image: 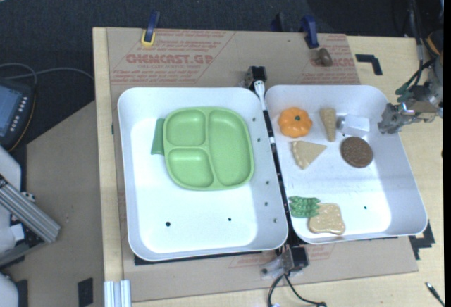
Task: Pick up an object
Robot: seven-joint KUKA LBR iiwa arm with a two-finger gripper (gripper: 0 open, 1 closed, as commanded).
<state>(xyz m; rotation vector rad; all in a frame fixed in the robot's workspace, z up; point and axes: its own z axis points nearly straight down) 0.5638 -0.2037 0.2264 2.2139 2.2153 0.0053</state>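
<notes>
Gripper [392, 120] hovered at the right bin's [394, 189] far edge, its grip state unclear; a brown round cookie [356, 152] lay just beside it.

- Two bins sit side by side on the table [106, 158].
- The left bin [141, 207] holds a divided plate [208, 148].
- The right bin [394, 193] holds a pumpkin [294, 122], a wedge [307, 153], a round cookie [356, 152], and, nearer the front, a toast piece [326, 220] beside a leafy piece [303, 205].
- The tool [392, 120] sits at the right bin's right rim.

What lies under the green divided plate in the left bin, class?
A darker green flat item sticks out from under the green divided plate's left edge, resting on the left bin. The plate covers the rest, so its full shape is hidden.
</notes>
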